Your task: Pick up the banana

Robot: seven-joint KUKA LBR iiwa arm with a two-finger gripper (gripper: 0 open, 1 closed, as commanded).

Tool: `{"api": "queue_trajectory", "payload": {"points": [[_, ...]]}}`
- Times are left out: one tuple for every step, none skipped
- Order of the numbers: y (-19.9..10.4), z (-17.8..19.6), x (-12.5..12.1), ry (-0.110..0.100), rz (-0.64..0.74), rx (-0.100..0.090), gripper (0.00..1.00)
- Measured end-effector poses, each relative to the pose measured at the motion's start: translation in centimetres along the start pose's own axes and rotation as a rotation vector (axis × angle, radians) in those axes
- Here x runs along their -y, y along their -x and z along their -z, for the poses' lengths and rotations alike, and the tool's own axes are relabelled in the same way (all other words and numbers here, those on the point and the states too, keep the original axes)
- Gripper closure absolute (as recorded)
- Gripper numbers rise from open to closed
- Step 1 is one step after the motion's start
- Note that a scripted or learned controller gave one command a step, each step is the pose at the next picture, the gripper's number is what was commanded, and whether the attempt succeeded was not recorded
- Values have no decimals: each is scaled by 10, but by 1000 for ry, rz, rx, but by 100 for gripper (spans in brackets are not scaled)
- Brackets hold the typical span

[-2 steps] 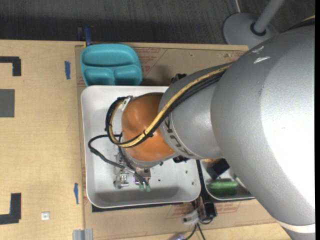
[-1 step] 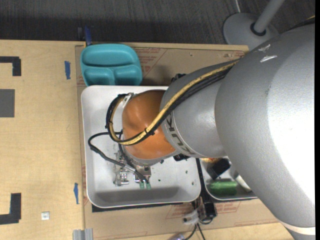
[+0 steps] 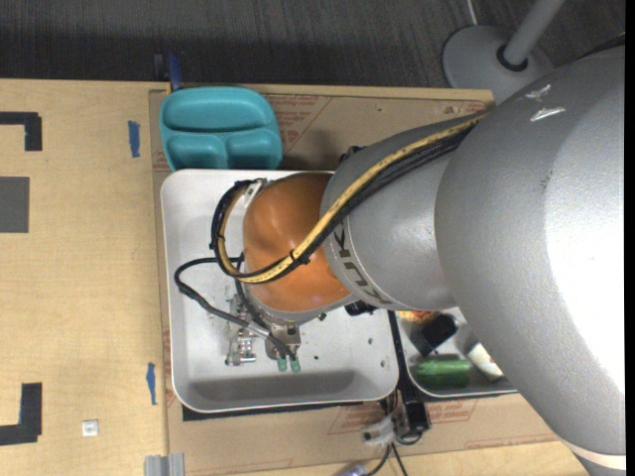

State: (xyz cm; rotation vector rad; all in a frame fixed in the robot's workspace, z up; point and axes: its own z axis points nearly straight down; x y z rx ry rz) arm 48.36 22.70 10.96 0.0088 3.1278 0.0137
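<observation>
My gripper (image 3: 264,351) hangs low over the floor of the left white bin (image 3: 193,266), near the middle of its front half. The orange wrist band (image 3: 283,241) sits right above it, and black and yellow cables loop around the wrist. The big grey arm covers most of the right bin (image 3: 466,390). A small orange-yellow patch (image 3: 421,316) peeks out under the arm at that bin's left side; I cannot tell what it is.
In the visible strip of the right bin lie a green object (image 3: 443,370), a black object (image 3: 434,333) and a white one (image 3: 486,360). A teal moulded tray (image 3: 220,127) stands behind the left bin. The bench is brown cardboard with blue tape marks.
</observation>
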Motion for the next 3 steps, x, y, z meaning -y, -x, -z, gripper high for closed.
{"api": "queue_trajectory", "payload": {"points": [[-2,-20,1,-3,495,-7,100],[82,-22,0,-3,107,-8,100],[83,-12,-1,-1,108,-2,100]]}}
